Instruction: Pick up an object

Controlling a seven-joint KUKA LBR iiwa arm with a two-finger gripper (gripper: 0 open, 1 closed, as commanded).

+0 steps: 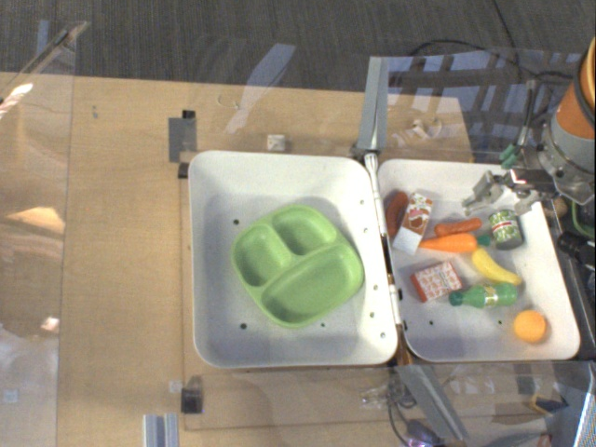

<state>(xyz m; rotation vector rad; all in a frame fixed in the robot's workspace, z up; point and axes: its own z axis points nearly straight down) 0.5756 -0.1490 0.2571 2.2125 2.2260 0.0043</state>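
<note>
Right bin (559, 291), small can (505, 228) just beside tool (491, 190)

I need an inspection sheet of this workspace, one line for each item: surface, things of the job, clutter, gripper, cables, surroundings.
Surface: wooden bench bearing a left bin and a right bin, side by side.
Job's things: in the right bin, carrot, banana, orange, green bottle, small can, red box, white carton, dark red piece.
Clutter: green divided plate in the left bin; small white block on the bench behind it.
Gripper: gripper over the right bin's far edge, near the can; nothing seen between its fingers.
Cables: black cables on the floor behind the bench.
Surroundings: dark carpet; clear panel with reflections at left.
</note>
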